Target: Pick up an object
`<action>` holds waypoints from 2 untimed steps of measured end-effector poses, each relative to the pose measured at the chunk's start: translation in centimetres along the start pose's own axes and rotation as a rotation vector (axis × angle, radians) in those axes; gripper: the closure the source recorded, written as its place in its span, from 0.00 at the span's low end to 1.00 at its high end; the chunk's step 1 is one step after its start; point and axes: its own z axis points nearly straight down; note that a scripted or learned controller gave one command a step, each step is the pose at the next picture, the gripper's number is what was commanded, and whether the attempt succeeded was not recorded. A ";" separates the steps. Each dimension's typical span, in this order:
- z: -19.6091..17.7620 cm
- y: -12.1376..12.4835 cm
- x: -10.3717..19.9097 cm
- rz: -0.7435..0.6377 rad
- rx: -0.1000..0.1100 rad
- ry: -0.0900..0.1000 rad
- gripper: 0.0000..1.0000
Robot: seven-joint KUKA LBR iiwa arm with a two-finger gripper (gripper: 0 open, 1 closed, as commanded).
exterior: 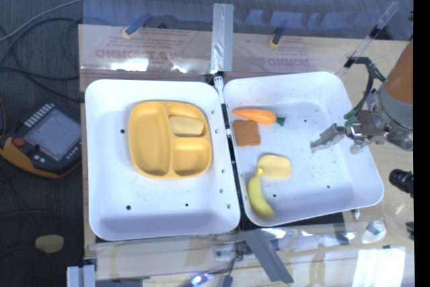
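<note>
Crosswise, carrot (254, 115) lies left-right, green tip rightward; gripper (322, 138) nearby, fingers' state unclear, cannot tell.

The grey arm (393, 111) reaches in from the right, orange band above its low-held wrist.

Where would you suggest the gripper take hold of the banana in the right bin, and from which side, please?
Grip the banana across its thick middle, coming straight down from above. It lies flat and curved, running from the pale yellow piece toward the right bin's front wall. Its long sides look clear, so probably set the jaws across its width rather than along it.
</note>
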 end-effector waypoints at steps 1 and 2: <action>12.5 12.1 4.1 -0.024 -0.003 -0.002 0.00; 15.0 15.5 6.3 -0.102 -0.029 -0.012 0.00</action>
